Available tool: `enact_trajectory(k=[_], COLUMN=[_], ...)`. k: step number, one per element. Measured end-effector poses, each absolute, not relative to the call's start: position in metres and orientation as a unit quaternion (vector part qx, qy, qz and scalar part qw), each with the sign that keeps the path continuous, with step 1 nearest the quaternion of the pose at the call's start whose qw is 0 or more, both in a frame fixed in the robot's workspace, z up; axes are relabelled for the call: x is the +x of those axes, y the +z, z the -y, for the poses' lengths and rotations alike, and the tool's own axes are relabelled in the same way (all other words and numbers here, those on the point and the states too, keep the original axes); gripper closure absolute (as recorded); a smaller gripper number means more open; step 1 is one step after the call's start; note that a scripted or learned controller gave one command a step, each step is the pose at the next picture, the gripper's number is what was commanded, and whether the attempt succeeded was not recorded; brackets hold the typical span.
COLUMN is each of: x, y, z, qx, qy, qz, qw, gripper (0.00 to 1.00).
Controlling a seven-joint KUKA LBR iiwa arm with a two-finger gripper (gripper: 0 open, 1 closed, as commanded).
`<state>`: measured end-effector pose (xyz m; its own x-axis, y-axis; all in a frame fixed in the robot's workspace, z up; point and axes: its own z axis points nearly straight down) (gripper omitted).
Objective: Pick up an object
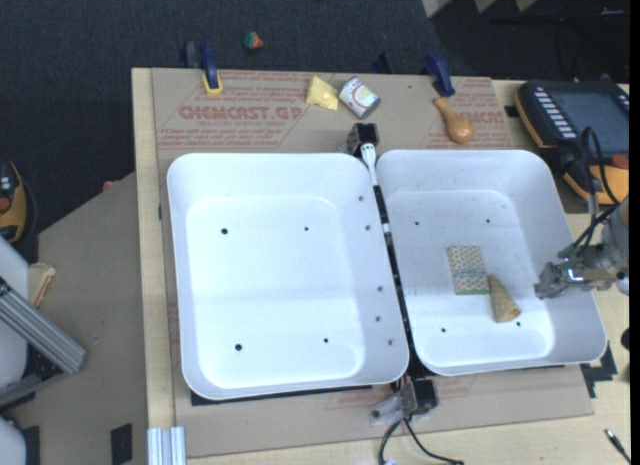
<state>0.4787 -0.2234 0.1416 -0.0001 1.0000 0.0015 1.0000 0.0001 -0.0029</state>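
Success hinges on lowering the gripper (550,282), whose finger state I cannot tell as it hangs at the right bin's (440,168) right rim, squarely over the tan cone (503,301) lying beside the patterned card (466,269).

A single fixed camera looks down at a slant from above the pale wooden worktop (300,103), far enough to take in both shallow white plastic bins (270,273) whole. The dark carpeted floor (120,13) lies beyond the worktop's far edge, well away from the jaws at the view's right.
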Motion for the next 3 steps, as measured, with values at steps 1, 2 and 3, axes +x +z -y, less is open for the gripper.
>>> enact_trajectory(k=[1,2,3], x=[0.479,0.495,0.478], y=[0.123,0.162,0.159], z=[0.210,0.225,0.224], qx=[-0.707,-0.707,-0.707], qy=[0.0003,-0.0006,0.0004], qz=[0.707,0.707,0.707], qw=[0.002,-0.004,0.001], gripper=[1.00,1.00,1.00])
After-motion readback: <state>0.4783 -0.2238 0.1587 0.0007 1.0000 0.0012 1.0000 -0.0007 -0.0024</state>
